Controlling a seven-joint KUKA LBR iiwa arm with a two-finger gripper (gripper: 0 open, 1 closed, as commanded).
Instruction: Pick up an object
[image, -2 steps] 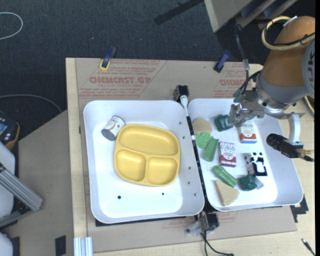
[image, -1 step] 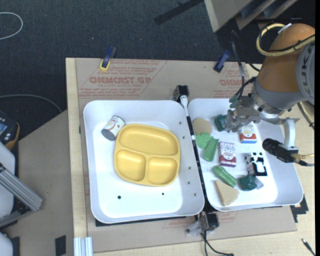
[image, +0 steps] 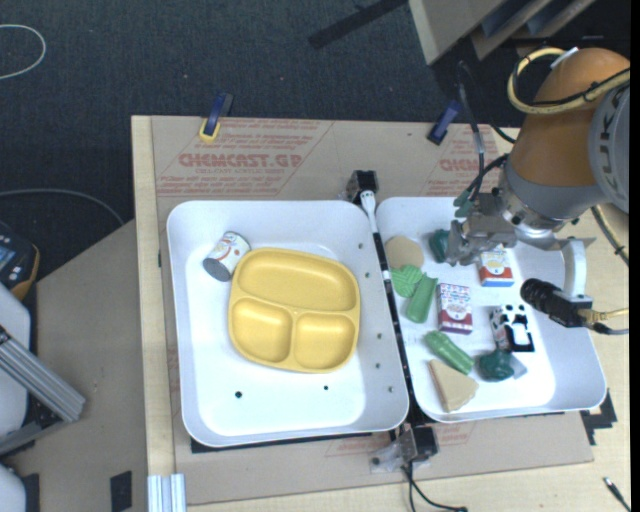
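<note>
The right bin (image: 575, 385) holds several small toys: a beige round piece (image: 403, 250), green pieces (image: 418, 297), a red and white carton (image: 455, 307), a small orange and white box (image: 495, 270), a black and white item (image: 513, 326), a green pickle shape (image: 447, 351), a teal lump (image: 497, 366) and a tan wedge (image: 452, 386). My gripper (image: 463, 244) hangs low over the bin's upper part, right beside a dark teal piece (image: 438, 243). Whether it touches that piece is unclear.
The left bin (image: 200, 400) carries a yellow divided plate (image: 293, 308) and a small tipped can (image: 225, 256) at its upper left. The grey and orange arm (image: 565, 130) comes in from the upper right. A black clip (image: 361, 184) sits at the divider's far end.
</note>
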